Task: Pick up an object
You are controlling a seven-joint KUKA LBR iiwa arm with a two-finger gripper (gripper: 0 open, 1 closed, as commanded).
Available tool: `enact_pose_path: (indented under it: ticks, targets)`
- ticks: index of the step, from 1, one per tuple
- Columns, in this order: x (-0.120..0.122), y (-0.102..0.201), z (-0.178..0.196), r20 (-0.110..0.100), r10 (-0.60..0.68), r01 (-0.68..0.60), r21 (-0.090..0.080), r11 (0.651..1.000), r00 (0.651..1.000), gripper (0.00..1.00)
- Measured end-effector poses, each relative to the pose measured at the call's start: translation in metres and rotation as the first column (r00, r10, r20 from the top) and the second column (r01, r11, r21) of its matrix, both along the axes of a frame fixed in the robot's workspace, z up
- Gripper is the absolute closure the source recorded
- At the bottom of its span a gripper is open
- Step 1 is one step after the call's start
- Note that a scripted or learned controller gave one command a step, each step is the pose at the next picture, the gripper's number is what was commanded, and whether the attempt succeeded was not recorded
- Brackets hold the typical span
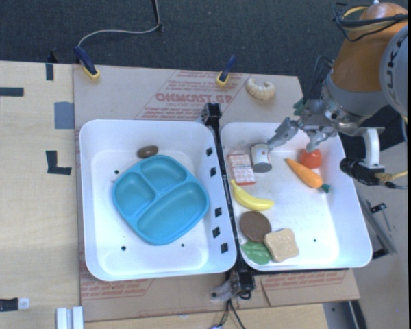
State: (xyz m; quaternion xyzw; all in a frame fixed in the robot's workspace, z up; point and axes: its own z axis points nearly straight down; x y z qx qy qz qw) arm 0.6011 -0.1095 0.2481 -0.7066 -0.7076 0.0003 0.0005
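Note:
My gripper (292,142) hangs over the back of the right bin (342,214), open, with nothing between its two grey fingers. A small grey can (261,158) lies just left of the left finger. A red tomato (312,158) sits under the right finger, touching an orange carrot (304,173). Further forward lie a red and white packet (242,169), a yellow banana (252,199), a brown patty (255,225), a bread slice (282,245) and a green leaf (255,253).
The left bin (96,204) holds a blue divided plate (161,199) and a small brown lump (148,151). A white object (261,88) lies on the cardboard behind the bins. A black divider (218,177) runs between the bins.

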Motion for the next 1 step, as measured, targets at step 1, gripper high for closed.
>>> enact_pose_path:
  ticks: [1]
  targets:
    - [0.0430,0.0144,-0.1254,-0.005,0.000,0.000,0.000,1.000,1.000,0.00]
